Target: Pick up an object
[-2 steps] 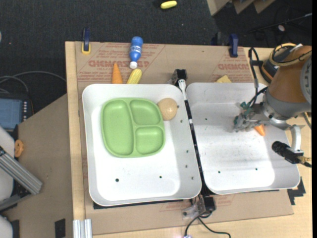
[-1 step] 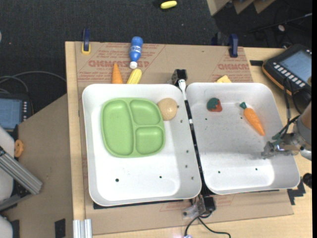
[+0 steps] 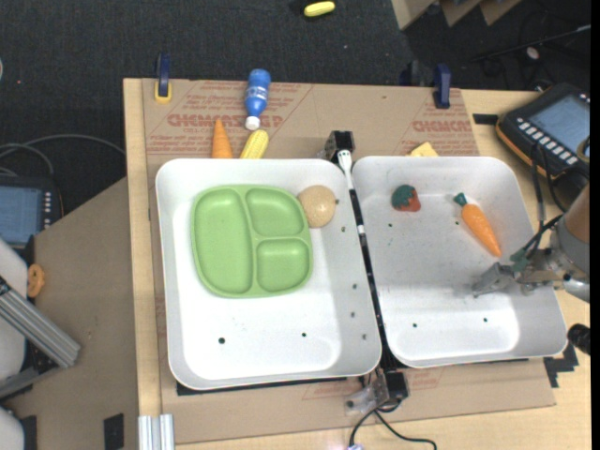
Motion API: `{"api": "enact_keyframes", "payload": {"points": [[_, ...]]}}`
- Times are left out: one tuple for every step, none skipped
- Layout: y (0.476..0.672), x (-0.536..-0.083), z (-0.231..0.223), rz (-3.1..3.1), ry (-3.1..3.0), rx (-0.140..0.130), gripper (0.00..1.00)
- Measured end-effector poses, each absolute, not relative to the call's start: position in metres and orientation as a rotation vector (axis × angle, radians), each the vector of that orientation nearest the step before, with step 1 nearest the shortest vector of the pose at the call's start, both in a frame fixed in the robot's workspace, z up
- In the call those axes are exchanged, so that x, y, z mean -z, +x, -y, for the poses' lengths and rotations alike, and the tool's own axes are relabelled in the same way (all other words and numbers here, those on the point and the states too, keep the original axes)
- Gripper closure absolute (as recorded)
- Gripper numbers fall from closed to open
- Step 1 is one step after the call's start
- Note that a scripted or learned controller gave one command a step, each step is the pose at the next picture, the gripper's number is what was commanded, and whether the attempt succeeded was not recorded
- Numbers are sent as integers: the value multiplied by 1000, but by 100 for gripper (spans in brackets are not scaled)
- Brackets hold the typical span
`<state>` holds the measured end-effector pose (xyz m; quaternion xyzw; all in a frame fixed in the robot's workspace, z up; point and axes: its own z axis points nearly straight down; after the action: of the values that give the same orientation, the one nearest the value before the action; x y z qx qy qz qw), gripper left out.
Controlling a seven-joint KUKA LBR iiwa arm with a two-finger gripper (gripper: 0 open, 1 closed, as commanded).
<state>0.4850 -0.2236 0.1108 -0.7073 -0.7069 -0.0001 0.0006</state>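
Note:
In the right bin [image 3: 441,331], an orange toy carrot [image 3: 478,228] with a green top lies near the far right wall. A small red and green strawberry [image 3: 405,198] sits near the bin's far edge. My gripper [image 3: 492,281] reaches in from the right and hangs low over the bin floor, just in front of the carrot and apart from it. Its fingers stand open with nothing between them. In the left bin [image 3: 281,345], a green divided plate [image 3: 251,239] lies flat, with a beige ball [image 3: 318,204] by its far right corner.
Behind the left bin lie a blue and white bottle [image 3: 257,97], a small orange carrot [image 3: 220,141] and a yellow corn piece [image 3: 254,143]. A yellow block [image 3: 424,150] rests behind the right bin. A control pendant [image 3: 553,129] sits at the far right.

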Motion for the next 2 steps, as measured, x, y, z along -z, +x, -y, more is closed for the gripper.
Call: {"api": "enact_keyframes", "payload": {"points": [[521,-83,152,2227,-2210,3,0],[573,-85,119,2231,-2219,5,0]]}}
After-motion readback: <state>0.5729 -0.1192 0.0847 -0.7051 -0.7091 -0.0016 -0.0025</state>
